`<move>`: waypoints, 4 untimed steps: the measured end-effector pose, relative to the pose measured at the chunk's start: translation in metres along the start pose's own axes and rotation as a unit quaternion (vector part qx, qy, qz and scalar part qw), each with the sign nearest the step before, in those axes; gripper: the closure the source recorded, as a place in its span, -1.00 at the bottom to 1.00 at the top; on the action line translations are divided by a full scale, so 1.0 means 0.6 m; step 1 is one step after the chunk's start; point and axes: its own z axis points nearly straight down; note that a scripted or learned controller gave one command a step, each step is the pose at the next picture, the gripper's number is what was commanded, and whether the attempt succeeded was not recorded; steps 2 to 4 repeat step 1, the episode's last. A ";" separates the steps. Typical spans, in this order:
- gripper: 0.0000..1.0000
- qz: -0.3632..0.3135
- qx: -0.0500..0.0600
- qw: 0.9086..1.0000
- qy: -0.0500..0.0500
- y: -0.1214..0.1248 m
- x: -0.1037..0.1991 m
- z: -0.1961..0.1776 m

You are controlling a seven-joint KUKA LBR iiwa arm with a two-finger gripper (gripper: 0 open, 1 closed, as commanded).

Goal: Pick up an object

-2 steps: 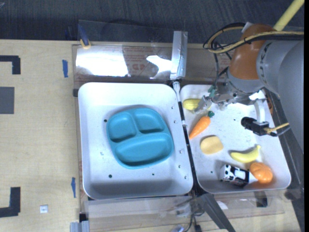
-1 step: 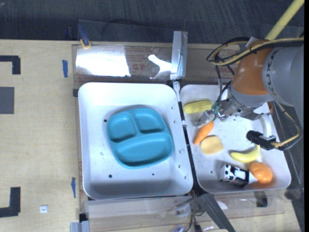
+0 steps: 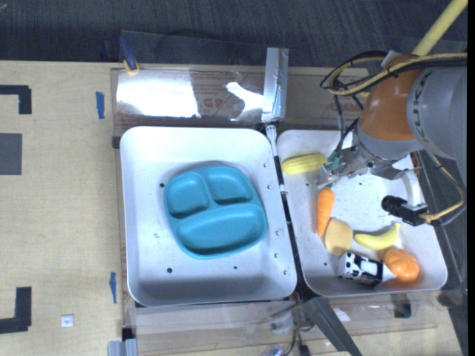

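The right bin point(image 3: 430, 282) holds several toy foods. A yellow oblong piece point(image 3: 302, 164) lies at its back left, with an orange carrot point(image 3: 324, 209) just in front of it. Nearer the front are a tan chunk point(image 3: 338, 236), a yellow banana point(image 3: 376, 239), an orange fruit point(image 3: 401, 265) and a black-and-white toy point(image 3: 361, 268). My gripper point(image 3: 334, 167) hangs low over the bin's back left, right beside the yellow piece's right end and just above the carrot's top. The wrist hides its tip.
The left bin point(image 3: 141, 162) carries a blue divided plate point(image 3: 214, 209) in its middle. A ridge point(image 3: 282, 199) separates the two bins. A clear plastic wall and a metal post point(image 3: 275, 84) stand behind the bins. The arm's grey and orange body point(image 3: 404, 110) overhangs the right bin's back right.
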 end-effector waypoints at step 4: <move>1.00 -0.009 -0.001 1.000 0.001 -0.007 0.107 -0.298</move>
